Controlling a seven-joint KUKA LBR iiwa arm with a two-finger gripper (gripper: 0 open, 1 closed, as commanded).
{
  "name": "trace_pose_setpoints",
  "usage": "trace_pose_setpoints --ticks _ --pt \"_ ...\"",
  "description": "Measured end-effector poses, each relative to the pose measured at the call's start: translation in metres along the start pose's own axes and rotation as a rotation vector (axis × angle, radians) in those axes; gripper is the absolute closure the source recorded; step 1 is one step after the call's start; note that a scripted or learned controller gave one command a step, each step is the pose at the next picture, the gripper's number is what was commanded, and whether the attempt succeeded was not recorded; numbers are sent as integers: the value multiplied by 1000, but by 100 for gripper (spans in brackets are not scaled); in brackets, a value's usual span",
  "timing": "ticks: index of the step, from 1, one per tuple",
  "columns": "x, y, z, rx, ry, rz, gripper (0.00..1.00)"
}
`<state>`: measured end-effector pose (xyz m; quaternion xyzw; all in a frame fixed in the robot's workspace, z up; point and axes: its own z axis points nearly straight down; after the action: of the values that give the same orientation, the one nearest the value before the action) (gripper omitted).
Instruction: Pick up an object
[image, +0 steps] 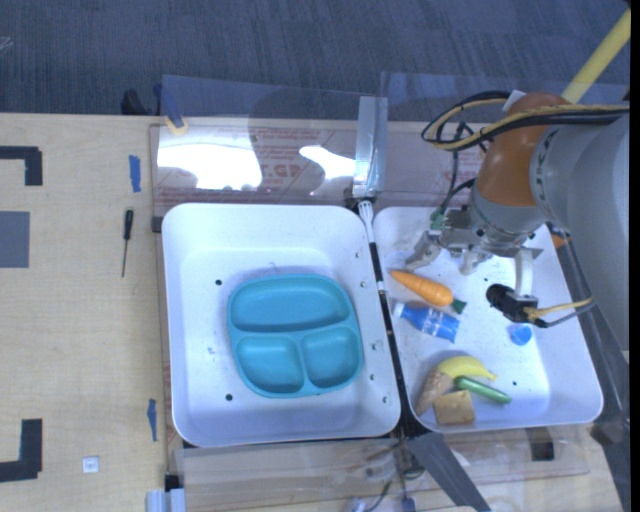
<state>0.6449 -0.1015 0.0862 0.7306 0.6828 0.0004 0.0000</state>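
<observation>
Carrot (423, 288): orange, tapered, green stub end, lying slantwise in the right bin (570, 385), just above the blue tube (430, 321). Gripper (452, 254) above the carrot; jaws apart, empty.

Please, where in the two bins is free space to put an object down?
Left bin: bare floor all around the blue tray, widest above it. Right bin: bare at the near right corner. Its centre is crowded: carrot, tube, banana, and the hand above.

A screwdriver (126, 238) lies on the wooden bench (70, 330) left of the bins, near blue tape (135, 172)
</observation>
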Motion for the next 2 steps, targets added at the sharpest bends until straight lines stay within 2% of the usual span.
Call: trace_pose_setpoints --ticks 1,2 --pt "10 -14 -1 -2 0 -351 0" --pt "-24 -7 0 -4 -2 -42 0"
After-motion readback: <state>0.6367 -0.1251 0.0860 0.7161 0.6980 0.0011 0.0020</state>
